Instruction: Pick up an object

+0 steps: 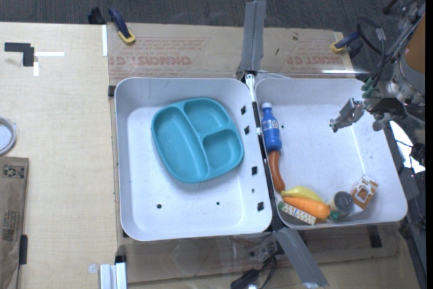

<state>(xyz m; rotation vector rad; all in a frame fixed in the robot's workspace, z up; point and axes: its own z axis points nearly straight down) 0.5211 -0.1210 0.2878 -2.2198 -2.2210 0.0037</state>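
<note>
While the gripper hovers over the right white bin, its fingers look slightly apart, gripping nothing. Well left of them lies one blue plastic bottle, one orange sausage-shaped toy below it. Below them: one yellow banana, one carrot. Far left, one teal three-compartment plate fills the left white bin.

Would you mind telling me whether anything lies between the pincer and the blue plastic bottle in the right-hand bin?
Nothing visible does. The pincer hangs over the right white bin, and bare bin floor separates it from the blue plastic bottle lying against the bin's left wall. The other toys sit in the bin's near corner, away from that path.
</note>
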